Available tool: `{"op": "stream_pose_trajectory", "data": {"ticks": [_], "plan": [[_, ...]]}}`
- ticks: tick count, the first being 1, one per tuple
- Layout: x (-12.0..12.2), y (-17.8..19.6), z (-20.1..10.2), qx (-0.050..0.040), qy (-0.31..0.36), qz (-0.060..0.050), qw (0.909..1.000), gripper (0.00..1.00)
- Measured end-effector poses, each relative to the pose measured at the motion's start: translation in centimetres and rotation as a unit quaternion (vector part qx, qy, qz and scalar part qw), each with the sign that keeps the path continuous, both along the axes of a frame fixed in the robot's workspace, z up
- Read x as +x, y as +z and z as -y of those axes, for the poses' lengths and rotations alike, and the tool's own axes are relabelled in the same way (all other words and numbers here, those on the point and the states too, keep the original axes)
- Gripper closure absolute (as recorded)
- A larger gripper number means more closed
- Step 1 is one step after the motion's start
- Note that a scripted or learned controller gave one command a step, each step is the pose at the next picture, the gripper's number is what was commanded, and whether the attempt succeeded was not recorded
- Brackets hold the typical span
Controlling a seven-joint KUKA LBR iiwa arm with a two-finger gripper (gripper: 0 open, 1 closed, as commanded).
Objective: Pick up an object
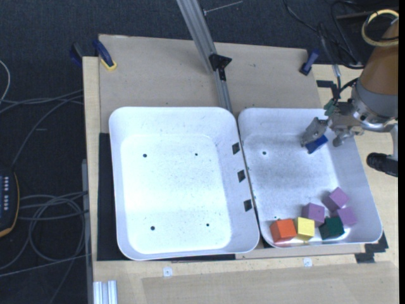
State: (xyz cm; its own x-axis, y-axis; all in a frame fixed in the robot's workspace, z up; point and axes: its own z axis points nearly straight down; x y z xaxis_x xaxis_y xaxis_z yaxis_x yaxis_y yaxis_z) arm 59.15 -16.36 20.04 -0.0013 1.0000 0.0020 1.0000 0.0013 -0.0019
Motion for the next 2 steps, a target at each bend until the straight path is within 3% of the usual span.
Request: {"op": "stream_pose_trajectory", "data": {"ticks": [1,2], "plan": [[0.0,0.0,0.0,-0.0001,0.0,0.0,1.0,0.0],[-0.1,-4.3,-0.5,0.0,0.0,-0.002,1.0,0.0]]}}
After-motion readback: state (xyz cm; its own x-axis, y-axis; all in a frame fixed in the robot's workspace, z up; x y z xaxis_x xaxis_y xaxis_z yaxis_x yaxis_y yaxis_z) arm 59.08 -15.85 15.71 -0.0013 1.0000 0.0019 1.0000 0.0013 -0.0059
